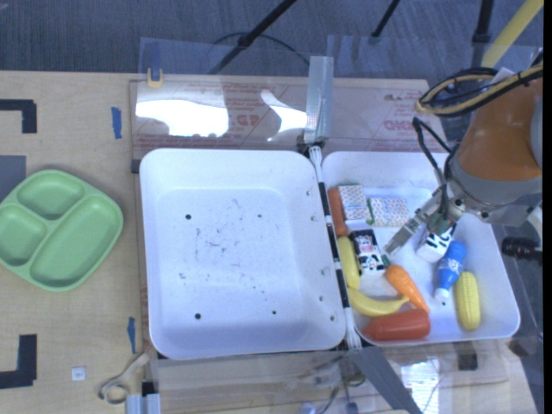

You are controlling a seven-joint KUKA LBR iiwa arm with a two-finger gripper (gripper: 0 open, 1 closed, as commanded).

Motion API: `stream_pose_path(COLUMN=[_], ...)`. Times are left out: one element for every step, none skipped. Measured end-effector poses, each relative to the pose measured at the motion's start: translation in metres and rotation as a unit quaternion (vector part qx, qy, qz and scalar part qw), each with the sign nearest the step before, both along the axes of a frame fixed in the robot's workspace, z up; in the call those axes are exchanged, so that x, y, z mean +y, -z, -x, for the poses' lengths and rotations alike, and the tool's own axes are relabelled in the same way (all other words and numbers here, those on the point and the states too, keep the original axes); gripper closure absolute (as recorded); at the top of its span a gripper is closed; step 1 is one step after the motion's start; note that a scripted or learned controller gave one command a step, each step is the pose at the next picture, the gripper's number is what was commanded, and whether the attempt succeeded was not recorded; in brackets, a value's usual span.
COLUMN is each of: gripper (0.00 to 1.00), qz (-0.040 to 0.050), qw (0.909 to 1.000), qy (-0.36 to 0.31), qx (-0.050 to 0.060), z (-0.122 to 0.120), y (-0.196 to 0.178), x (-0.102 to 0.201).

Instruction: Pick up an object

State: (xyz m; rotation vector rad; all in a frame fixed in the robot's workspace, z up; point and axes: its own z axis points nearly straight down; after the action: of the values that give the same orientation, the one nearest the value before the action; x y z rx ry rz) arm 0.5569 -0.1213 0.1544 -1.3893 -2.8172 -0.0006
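1. The things to be picked are gathered in the right bin (504, 322): a banana (360, 285), a carrot (405, 286), a corn cob (467, 300), a blue and white bottle (448, 270), a small black and white carton (369, 252), two flat packets (371, 205) and a red block (398, 325) at the near wall.
2. The left bin (233, 248) holds nothing to be taken.
3. The tool (412, 229) is seen above the middle of the right bin, just beside the carton and close to the bottle; whether its fingers are apart or together cannot be told, and nothing is seen held between them.
4. The items are judged to be light toy pieces of stiff, smooth plastic, so slipping is more to be feared than crushing.
5. The carrot and the banana are touching, and the banana lies along the bin's left wall; a clean grip there is judged harder.
6. The corn cob lies apart from its neighbours and could be taken across its middle, over the short axis.
7. The bottle is best gripped on its body, not on the narrower cap.
8. The flat packets are judged poor targets, little height being offered to the fingers.
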Motion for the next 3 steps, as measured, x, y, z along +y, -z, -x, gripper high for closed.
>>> stream_pose_path(gripper=[0.00,0.00,0.00], qz=[0.0001,0.0008,0.0008], qw=[0.9999,0.9953,0.9907], qy=[-0.013,-0.097,-0.136], qx=[-0.002,-0.003,-0.002], z=[-0.013,-0.051,-0.075], y=[-0.020,-0.047,0.026], x=[0.017,0.003,-0.068])
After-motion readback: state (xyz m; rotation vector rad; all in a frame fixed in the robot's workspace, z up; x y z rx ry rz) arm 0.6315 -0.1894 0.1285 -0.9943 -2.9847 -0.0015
